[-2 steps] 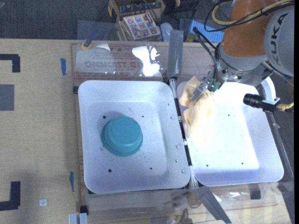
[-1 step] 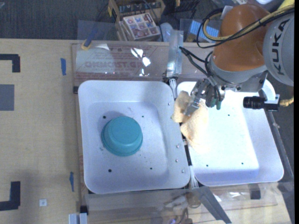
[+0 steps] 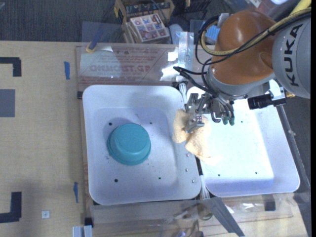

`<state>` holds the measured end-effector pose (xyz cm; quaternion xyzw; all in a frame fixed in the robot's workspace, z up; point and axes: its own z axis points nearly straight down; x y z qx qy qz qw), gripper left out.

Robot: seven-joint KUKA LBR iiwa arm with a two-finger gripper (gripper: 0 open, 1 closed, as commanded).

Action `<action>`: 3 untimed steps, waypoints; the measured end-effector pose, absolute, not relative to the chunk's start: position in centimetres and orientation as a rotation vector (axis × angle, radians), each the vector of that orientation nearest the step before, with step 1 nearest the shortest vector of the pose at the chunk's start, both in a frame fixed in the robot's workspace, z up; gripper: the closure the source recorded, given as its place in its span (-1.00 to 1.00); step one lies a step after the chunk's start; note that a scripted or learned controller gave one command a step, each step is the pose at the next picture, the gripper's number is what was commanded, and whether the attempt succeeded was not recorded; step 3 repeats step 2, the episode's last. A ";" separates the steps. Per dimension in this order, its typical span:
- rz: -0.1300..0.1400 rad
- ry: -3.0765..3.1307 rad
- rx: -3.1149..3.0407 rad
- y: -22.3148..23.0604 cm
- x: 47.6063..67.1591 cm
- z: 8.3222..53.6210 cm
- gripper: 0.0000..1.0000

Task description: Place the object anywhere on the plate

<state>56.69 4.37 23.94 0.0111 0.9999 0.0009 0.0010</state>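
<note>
You see the gripper (image 3: 196,116) pinching a yellow cloth (image 3: 192,135) that drapes over the seam between both bins — the teal plate (image 3: 129,143) sits apart in the left bin (image 3: 98,102)

We see the arm (image 3: 256,43) cut off by the top and right edges, its orange band covering the back rim of the right bin (image 3: 247,147). The gripper (image 3: 196,118) hides the upper part of the yellow cloth (image 3: 193,137), and we cannot tell whether its fingers close on it. The cloth covers the seam between bins. Clutter beyond the bench is too blurred to name.
</note>
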 end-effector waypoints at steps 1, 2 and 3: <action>0.003 3.140 -0.007 8.7 54.0 23.3 1.00; 0.003 3.139 -0.006 8.7 54.1 23.3 -1.00; 0.003 3.139 -0.006 8.7 54.1 23.3 -1.00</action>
